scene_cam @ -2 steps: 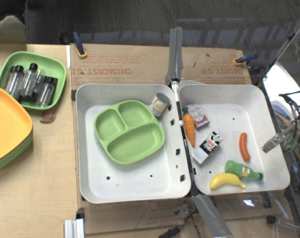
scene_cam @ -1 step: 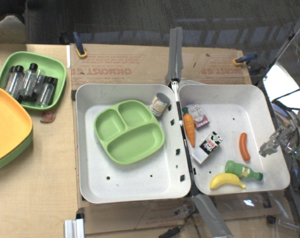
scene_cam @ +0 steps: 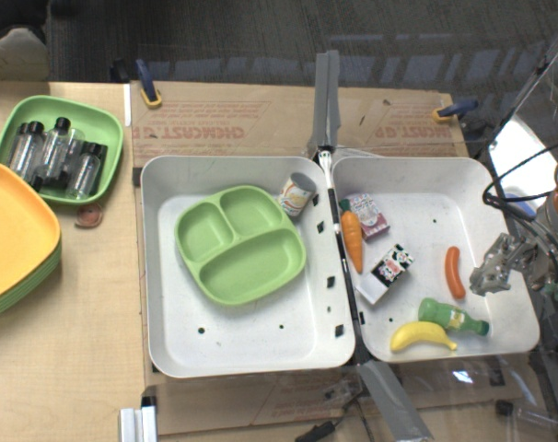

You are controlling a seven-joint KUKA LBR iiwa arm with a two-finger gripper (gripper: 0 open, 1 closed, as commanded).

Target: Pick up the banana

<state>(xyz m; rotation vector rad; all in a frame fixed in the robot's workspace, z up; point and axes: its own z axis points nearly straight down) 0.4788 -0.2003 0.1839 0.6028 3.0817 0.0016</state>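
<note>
Camera view: banana (scene_cam: 423, 337) lies low in the frame's right bin (scene_cam: 417, 178), touching a green bottle (scene_cam: 452, 318). Likely light, smooth plastic; I'd pinch its middle. My gripper (scene_cam: 493, 274) hovers right, grip unclear.

We note the banana (scene_cam: 423, 337) lying near the right bin's (scene_cam: 426, 178) front edge, just beside the green bottle (scene_cam: 452, 317), pincer (scene_cam: 493, 274) hovering apart.
</note>
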